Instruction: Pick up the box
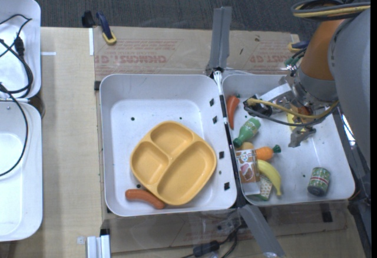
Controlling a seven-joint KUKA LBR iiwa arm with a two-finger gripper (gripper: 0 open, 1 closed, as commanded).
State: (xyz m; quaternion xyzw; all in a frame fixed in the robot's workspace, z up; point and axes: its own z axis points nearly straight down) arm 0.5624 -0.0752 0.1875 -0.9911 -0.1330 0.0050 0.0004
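The box [247, 169] is a small carton with a brown and white printed face. It lies flat against the left wall of the right bin [339, 183], near the front. A yellow banana [271, 175] lies right beside it. My gripper [296, 128] hangs over the middle of the right bin, under the orange wrist band and a tangle of cables. It is to the upper right of the box and apart from it, with nothing seen in its grasp.
The right bin also holds a red-orange carrot [232, 108], a green bottle [248, 131], a small orange carrot [265, 152] and a green can [318, 181]. In the left bin [118, 133] sit a yellow divided plate [173, 162] and a sausage [144, 197].
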